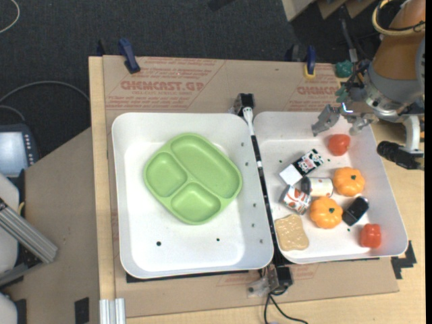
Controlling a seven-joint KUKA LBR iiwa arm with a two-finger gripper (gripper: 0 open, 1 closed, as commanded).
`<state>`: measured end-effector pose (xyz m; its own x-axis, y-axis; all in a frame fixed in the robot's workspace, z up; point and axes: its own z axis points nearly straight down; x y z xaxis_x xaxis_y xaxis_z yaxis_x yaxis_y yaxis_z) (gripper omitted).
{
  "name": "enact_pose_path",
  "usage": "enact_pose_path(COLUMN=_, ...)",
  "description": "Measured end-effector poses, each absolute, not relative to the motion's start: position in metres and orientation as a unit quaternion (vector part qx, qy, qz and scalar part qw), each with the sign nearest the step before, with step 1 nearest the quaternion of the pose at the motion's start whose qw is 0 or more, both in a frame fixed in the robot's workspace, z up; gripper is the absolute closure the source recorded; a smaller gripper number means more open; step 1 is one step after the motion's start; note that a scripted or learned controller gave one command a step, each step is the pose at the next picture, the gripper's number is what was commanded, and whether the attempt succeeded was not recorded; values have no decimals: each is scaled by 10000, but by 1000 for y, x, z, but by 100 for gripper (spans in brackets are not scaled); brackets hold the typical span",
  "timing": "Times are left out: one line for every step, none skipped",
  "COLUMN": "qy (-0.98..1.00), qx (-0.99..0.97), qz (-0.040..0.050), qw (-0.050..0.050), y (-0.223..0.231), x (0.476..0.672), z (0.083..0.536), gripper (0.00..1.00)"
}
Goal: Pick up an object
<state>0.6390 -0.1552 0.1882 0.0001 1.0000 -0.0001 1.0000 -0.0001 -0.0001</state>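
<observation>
Nearest in the right bin [395,214], a cracker [292,232], pumpkins [326,212] and cartons cluster, leaving little room for a grasp. Farther back a red tomato [338,143] lies alone, and the gripper [342,119] hovers just above, fingers spread wide, holding nothing.

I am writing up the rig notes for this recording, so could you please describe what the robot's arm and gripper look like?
The arm enters at the upper right: a rounded orange section above a grey, silvery wrist. A yellow cable loops over its top. The gripper below is small, grey metal, with thin jaws. A teal fitting sits at the wrist's left side. No lettering is legible.
</observation>
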Motion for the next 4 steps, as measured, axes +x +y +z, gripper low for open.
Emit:
enact_pose_path(qy=7078, qx=7063, qz=52, qw=95, y=-170, x=578, z=110, gripper=0)
enact_pose_path(qy=7078, qx=7064, qz=-1, qw=-31, y=-110, x=484, z=167, gripper=0)
enact_pose_path(qy=7087, qx=7056, qz=8, qw=-4, y=-65, x=479, z=186, gripper=0)
enact_pose_path(qy=7098, qx=7044, qz=32, qw=23, y=-7, x=480, z=254, gripper=0)
